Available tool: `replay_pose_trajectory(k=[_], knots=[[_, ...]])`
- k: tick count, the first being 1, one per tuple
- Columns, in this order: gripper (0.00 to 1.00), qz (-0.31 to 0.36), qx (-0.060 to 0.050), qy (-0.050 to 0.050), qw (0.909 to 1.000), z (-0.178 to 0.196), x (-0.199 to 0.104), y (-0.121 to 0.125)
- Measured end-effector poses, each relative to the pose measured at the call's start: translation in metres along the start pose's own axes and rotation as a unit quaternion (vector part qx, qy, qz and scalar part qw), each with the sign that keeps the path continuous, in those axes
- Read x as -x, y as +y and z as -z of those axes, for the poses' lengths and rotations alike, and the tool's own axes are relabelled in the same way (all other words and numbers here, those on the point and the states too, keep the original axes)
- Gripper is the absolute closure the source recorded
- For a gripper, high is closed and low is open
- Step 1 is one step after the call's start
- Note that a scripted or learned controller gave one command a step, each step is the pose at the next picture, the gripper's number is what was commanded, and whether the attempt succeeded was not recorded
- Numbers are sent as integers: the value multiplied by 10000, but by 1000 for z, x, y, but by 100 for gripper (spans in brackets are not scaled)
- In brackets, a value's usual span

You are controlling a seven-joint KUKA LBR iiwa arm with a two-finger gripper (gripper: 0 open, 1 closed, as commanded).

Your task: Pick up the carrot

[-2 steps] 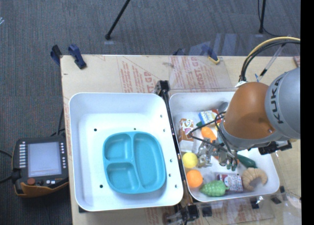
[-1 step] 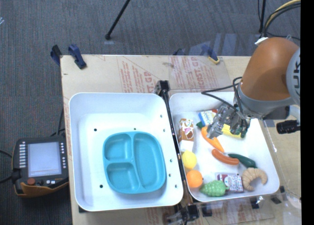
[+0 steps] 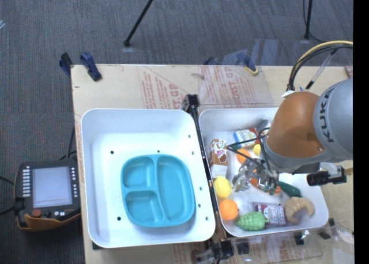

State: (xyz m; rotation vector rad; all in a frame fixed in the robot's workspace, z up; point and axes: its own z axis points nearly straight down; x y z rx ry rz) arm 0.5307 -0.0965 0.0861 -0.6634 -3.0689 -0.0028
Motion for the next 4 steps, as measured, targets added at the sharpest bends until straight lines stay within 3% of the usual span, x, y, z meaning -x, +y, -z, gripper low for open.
replay_pose_trajectory(k=[1,2,3,4], knots=[[100,-1041,12,-37,9946,141,-70,26],[100,-1818,0,-14,9833,168,-36,98],[100,-1722,-33,26,9851,103,-47,49],[100,-3366,-9,-9,9416,143,-30,44]])
